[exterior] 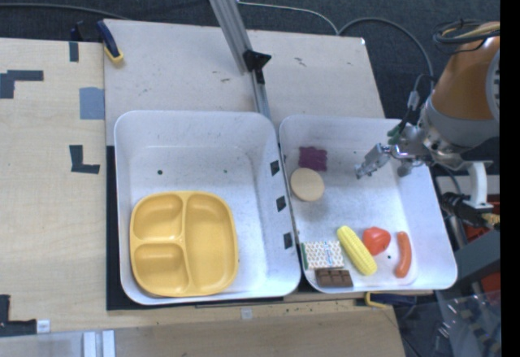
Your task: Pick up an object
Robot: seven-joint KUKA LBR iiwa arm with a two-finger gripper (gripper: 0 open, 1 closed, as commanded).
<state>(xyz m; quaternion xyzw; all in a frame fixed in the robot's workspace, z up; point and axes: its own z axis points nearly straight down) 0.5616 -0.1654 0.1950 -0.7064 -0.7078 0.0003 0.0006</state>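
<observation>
The right bin (422, 209) holds a purple block (313, 158), a round tan bun (308, 184), a yellow corn cob (357, 250), a red tomato (375, 239), an orange sausage (403, 254), a patterned white square (322, 254) and a brown chocolate bar (333, 276). My gripper (373, 163) hangs over the bin's upper right part, to the right of the purple block. Nothing shows between its fingers.
The left bin (195, 144) holds a yellow divided plate (184, 243) at its front left. A metal pole (225, 6) slants down from the top to the gap between the bins. Cables lie on the dark floor behind the bench.
</observation>
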